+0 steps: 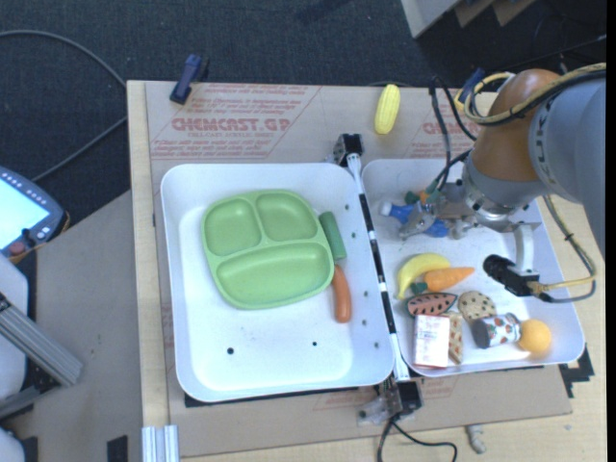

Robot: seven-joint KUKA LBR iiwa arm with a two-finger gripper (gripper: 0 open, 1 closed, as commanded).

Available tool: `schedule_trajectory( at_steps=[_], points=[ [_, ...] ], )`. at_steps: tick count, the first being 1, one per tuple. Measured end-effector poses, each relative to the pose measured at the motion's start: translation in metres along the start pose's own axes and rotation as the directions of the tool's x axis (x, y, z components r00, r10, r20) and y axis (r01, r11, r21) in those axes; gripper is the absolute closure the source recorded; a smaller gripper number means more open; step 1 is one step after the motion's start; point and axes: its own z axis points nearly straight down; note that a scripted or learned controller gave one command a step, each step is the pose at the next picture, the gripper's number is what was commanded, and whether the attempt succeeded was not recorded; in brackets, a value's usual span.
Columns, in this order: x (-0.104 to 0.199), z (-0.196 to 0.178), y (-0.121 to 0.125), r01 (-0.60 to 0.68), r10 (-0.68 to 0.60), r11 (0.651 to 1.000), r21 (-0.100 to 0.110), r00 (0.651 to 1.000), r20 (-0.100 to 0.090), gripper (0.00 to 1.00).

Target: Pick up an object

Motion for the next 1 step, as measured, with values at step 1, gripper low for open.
schedule_trajectory(
  at_steps=[1],
  points=[
    [0.0062, 0.0036, 0.0497, -0.001, 0.001, 1.000, 0.025, 1.000, -0.003, 0.00]
  ],
)
